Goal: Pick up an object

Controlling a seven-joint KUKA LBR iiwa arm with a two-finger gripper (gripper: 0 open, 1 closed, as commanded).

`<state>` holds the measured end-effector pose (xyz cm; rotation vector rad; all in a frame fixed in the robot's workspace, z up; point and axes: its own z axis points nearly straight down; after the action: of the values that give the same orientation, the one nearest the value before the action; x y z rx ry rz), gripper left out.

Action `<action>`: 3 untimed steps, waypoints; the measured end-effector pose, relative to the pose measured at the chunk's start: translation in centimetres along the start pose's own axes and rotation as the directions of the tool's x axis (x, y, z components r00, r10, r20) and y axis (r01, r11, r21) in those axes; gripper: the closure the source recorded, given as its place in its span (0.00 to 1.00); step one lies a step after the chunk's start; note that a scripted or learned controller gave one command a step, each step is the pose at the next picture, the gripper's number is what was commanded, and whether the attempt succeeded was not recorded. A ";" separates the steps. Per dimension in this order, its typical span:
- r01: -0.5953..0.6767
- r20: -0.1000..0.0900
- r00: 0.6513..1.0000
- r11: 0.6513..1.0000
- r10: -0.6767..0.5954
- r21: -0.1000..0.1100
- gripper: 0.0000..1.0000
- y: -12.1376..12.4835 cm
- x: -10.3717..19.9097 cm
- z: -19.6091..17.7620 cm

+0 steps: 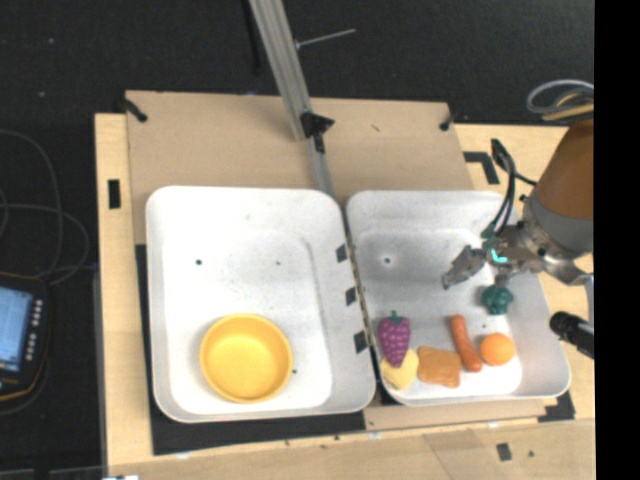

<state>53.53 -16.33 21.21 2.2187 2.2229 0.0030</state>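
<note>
Over the right bin (420, 223), toward its three o'clock side, the gripper (478, 268) hangs at the end of the grey arm (560, 223), whose orange band (572, 173) fills the frame's right edge. One grey finger (462, 266) juts out toward nine o'clock from the wrist, with a small teal light glowing just behind it. Nothing sits between the fingers, and whether they are spread or closed I cannot tell from this angle.

Just below the gripper, at about five o'clock from it, lies a small dark green object (497, 298), close to the wrist but apart from the finger. The rest of the toys cluster along the six o'clock rim of the same bin: a purple bunch of grapes (394, 336) with a green top, a pale yellow piece (401, 371) touching it at six o'clock, a tan-orange lump (439, 366) beside that, a slim orange carrot (461, 341) lying at a tilt, and a round orange fruit (497, 349) at the carrot's three o'clock side.

In the left bin (240, 238), a yellow bowl (246, 357) rests upright near the six o'clock wall, well apart from everything else. Both bins sit side by side on a brown board (250, 143). A grey metal pole (285, 63) slants down from twelve o'clock to the gap between the bins. At nine o'clock, off the bench, a handheld screen (18, 340) lies with cables.
</note>
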 end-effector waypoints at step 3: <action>-0.003 0.002 1.000 1.000 0.003 0.003 0.00 0.3 0.9 11.2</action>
<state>53.90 -15.42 10.05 2.2229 2.2196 -0.0027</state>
